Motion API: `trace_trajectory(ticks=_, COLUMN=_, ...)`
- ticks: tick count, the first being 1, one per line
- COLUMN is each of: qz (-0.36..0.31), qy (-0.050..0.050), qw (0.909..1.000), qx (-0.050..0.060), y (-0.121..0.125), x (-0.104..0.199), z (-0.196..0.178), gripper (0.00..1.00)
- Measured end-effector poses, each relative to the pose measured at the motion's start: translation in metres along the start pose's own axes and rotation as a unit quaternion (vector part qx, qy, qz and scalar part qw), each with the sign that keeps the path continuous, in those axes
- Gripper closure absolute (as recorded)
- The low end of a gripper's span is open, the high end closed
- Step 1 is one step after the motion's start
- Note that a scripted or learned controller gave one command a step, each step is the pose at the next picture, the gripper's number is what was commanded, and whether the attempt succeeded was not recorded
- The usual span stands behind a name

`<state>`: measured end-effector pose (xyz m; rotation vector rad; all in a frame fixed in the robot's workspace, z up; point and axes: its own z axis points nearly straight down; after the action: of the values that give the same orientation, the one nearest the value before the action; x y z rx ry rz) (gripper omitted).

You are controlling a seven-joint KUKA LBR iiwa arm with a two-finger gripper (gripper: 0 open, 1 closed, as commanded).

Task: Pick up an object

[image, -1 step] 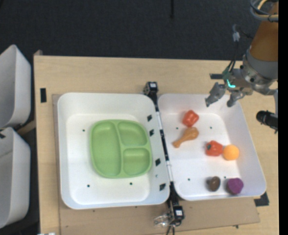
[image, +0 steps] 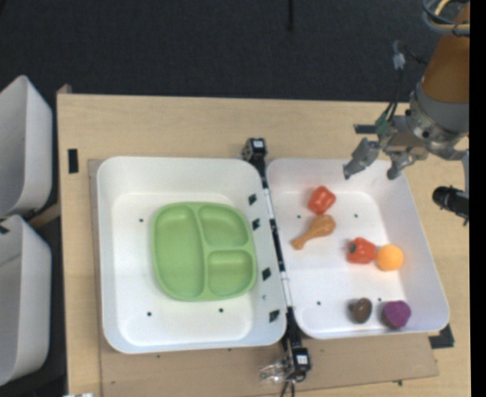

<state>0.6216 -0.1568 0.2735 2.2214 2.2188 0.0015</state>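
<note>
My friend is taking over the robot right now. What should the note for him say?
Gripper: open, holding nothing, hovering at the far edge of the right bin.
Right bin holds: red pepper, drumstick, tomato, orange, brown piece, purple piece.
Left bin: green divided plate.
Done: nothing picked.
Left: lower the jaws onto one item and lift.

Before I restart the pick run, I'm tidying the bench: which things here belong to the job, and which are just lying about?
Job:
gripper, open, above the right bin
red pepper
drumstick
tomato
orange
brown piece
purple piece

Lying about:
green divided plate
left bin
</note>
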Motion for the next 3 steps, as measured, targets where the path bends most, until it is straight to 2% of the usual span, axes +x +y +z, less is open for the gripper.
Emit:
trace_trajectory(ticks=1, qz=0.000, qy=0.000, qw=1.0000, qx=0.002, y=-0.006, x=0.006, z=0.048, gripper=0.00)
trace_trajectory(ticks=3, qz=0.002, qy=-0.001, qw=1.0000, qx=0.002, y=-0.001, x=0.008, z=0.133, gripper=0.00)
